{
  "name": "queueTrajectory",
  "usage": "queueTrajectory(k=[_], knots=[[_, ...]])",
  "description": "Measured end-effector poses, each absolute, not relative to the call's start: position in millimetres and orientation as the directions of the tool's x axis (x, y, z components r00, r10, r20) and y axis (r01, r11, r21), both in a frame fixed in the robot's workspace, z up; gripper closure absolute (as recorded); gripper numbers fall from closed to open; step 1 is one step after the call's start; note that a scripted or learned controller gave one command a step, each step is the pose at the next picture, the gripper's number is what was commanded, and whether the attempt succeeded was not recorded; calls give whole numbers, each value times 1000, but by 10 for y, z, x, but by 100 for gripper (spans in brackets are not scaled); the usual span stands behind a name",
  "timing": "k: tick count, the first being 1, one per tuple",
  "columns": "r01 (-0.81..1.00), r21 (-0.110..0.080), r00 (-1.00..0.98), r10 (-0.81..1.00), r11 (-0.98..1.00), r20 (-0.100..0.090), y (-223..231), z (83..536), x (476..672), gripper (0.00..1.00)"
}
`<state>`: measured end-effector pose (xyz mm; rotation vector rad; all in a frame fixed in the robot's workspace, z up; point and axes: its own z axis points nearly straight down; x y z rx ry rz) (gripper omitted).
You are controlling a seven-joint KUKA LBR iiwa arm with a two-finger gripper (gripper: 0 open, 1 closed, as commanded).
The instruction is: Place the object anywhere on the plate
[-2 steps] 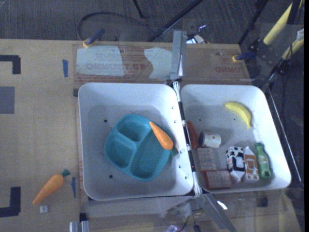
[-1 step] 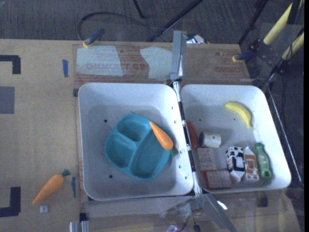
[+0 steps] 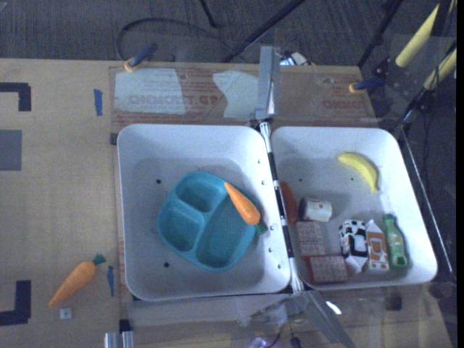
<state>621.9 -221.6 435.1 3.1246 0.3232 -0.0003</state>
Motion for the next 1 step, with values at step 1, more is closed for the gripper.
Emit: queueTrajectory(k=[1], knots=[[205,1,979,205,-979,0,-2213,4353,6351,0]])
